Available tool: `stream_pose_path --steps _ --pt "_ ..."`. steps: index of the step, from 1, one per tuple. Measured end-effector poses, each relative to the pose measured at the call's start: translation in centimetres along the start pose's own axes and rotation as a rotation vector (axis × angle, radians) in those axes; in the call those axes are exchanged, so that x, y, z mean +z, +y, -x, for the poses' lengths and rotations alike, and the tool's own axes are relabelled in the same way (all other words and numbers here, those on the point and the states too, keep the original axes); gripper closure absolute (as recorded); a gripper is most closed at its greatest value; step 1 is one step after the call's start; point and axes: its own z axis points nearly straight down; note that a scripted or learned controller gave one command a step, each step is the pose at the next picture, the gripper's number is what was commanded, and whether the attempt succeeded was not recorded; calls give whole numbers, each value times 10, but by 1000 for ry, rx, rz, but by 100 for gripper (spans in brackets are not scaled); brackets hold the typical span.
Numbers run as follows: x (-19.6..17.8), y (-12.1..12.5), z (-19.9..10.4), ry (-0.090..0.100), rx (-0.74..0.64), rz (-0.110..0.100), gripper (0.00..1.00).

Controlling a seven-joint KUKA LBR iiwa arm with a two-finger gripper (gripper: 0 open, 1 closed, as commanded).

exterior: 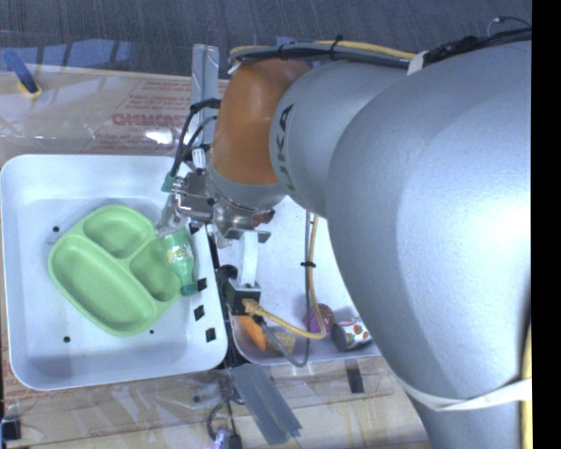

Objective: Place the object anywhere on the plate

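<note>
**Right now: bottle over plate's right edge**

Arm reaches in from the right, its orange band above the divider between the two bins. The jaws hang over the right side of the left bin, and a clear green-tinted bottle sits right under them; it looks gripped, but the fingers are hidden by the wrist, so can't tell whether they are open or closed. The bottle overlaps the right-hand compartment of the green divided plate; can't tell if it touches it. Plate lies mid-bin, slightly toward the near edge. Right bin, near edge: an orange item, a dark red one and a small can-like piece, partly covered by the arm.
</note>
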Motion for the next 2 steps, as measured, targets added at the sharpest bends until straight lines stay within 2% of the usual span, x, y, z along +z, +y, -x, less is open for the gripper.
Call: stream_pose_path --steps 2 --pt "0 0 0 0 0 0 0"
